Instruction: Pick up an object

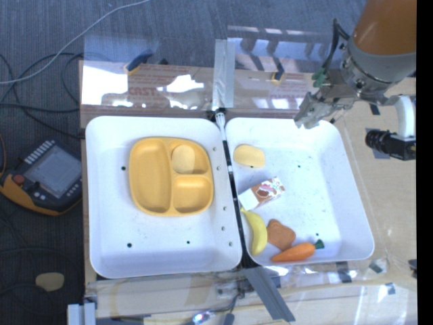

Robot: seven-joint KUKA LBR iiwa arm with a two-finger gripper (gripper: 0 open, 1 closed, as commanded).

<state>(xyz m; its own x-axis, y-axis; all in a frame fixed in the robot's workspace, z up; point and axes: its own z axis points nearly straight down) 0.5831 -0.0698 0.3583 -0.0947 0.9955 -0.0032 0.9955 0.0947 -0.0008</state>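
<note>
Overhead, two shallow white plastic bins sat side by side on the bench, the left bin (108, 242) and the right bin (345, 202) touching along their shared rim. Reaching in from the right, the grey arm with its orange band (385, 12) hung above the far right corner of the right bin. A yellow three-compartment plastic tray (152, 178) lay near the middle of the left bin, and a pale round bun-like piece (183, 158) rested in its upper right compartment. At the arm's end the two-finger gripper (311, 117) hovered over the right bin's far rim, well apart from every object; whether its fingers were open or closed could not be told, and nothing showed between them. Within the right bin, a yellow banana (256, 231) lay against the near left wall, just beside a brown lumpy toy food piece (281, 233). An orange carrot (293, 252) lay touching that piece on its near side. A pale yellow rounded piece (249, 156) sat near the far left wall, and a small white and red carton (262, 192) lay between it and the banana.
</note>
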